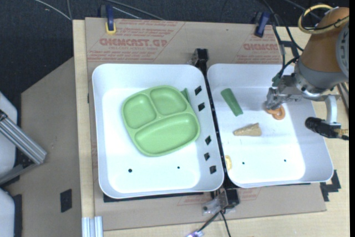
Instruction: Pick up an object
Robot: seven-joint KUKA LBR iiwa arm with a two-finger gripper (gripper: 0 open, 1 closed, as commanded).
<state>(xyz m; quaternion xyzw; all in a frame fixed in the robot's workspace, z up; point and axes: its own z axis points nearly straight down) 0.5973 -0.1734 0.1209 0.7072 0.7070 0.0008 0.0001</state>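
The claw, grip state unclear, sits right over the orange piece in the right bin.

Overall light: bright and even from above; my white bins come close to washing out.
Shadows: soft and short. The green plate throws a faint grey edge on its near-left side, and my gripper lays a small dim patch on the right bin floor.
Glare: mild sheen on the bin rims and on my orange band.
Surroundings: the dark floor far and left stays dim, its cables low in contrast.
Sharpness: moderate; small items in the right bin look slightly soft, and the printing on the board is readable but fuzzy.
Distortion: the bench edges lean slightly.
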